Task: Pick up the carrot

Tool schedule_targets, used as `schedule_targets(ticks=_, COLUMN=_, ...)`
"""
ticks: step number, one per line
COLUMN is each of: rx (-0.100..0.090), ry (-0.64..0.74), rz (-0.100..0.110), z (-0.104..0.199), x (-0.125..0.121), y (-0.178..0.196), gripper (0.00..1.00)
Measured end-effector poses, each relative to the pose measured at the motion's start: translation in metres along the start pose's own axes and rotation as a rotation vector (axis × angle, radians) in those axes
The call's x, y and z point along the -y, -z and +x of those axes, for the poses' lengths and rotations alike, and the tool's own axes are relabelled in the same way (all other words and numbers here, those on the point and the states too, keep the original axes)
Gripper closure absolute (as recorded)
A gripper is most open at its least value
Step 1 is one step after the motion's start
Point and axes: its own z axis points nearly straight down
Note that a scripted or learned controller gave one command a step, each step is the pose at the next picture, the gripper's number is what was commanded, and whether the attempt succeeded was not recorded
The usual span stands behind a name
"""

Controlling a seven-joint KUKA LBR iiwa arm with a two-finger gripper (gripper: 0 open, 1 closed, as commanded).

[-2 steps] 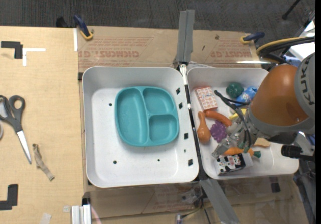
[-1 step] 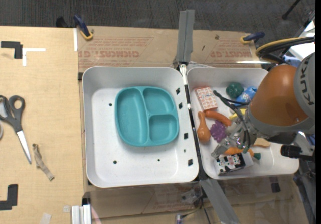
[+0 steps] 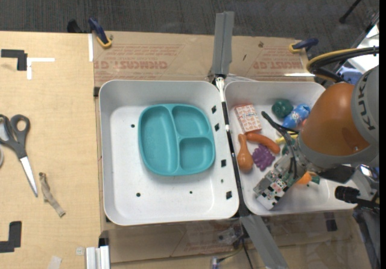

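Teal is what you meet first in the left bin (image 3: pixel 114 159): a divided plate (image 3: pixel 177 139) at mid-frame. Further left, scissors (image 3: pixel 18 147) lie on the cardboard. In the right bin (image 3: pixel 325 204) you see a pink carton (image 3: pixel 248 118), then the carrot (image 3: pixel 260 139) lying just right of centre, with purple grapes (image 3: pixel 263 157) just below it. The gripper (image 3: pixel 272 188) hangs low in that bin, below the grapes and apart from the carrot; you cannot tell its finger state.

Divided plate (image 3: pixel 177 139) in left bin (image 3: pixel 114 159), carrot (image 3: pixel 262 139) in right bin (image 3: pixel 313 201) beside grapes (image 3: pixel 263 157)
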Motion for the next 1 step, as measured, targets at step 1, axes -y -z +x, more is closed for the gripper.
schedule_targets(ticks=1, rx=0.002, ry=0.106, rz=0.001, z=-0.0604, x=0.0510, y=0.0259, gripper=0.00)
